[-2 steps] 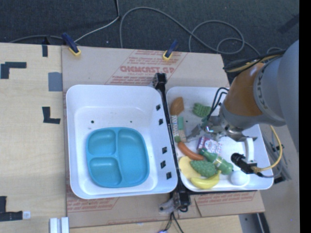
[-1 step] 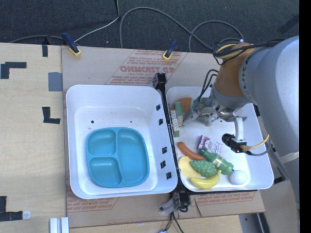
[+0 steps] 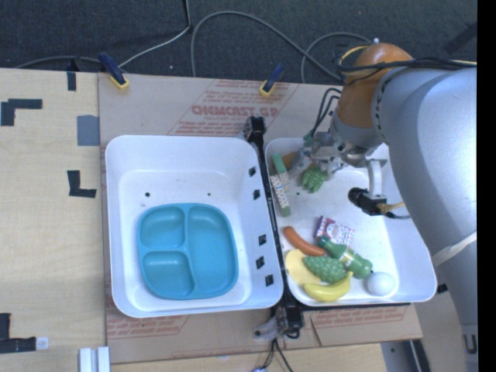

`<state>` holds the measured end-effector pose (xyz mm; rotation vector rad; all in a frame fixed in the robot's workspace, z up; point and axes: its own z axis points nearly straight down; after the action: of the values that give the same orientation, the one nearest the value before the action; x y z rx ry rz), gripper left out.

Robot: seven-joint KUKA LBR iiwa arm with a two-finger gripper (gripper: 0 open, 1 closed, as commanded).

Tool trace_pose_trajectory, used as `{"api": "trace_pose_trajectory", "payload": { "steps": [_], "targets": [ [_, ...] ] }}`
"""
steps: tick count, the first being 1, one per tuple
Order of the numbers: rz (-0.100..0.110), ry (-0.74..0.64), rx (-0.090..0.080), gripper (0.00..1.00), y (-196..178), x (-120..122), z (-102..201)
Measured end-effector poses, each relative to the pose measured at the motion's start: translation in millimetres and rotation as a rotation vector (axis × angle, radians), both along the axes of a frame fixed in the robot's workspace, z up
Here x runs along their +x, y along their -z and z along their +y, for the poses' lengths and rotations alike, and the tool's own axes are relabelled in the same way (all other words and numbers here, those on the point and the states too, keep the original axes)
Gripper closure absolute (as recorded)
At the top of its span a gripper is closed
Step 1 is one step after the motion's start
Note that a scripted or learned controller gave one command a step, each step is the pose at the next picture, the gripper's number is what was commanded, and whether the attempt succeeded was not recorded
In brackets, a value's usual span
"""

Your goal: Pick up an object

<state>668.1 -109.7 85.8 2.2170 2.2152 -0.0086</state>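
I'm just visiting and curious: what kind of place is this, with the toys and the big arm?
Probably a robotics test lab: a grey arm reaches over two white bins, toy food such as a banana lies in one, and cables trail behind the bench.

Dark carpet floor [image 3: 232, 6] behind light wood bench [image 3: 39, 231] w/ cardboard sheet [image 3: 217, 111].

grey arm [image 3: 434, 130], orange wrist band [image 3: 372, 64]
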Motion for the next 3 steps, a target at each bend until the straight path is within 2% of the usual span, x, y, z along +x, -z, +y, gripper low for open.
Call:
{"api": "trace_pose_trajectory", "payload": {
  "steps": [1, 2, 3],
  "targets": [
    [0.0, -0.003, 0.007, 0.0, 0.0, 0.8, -11.0],
    [0.001, -0.002, 0.007, 0.0, 0.5, 0.4, 12.7],
    [0.001, -0.002, 0.006, 0.0, 0.5, 0.3, 13.5]
  ]
}}
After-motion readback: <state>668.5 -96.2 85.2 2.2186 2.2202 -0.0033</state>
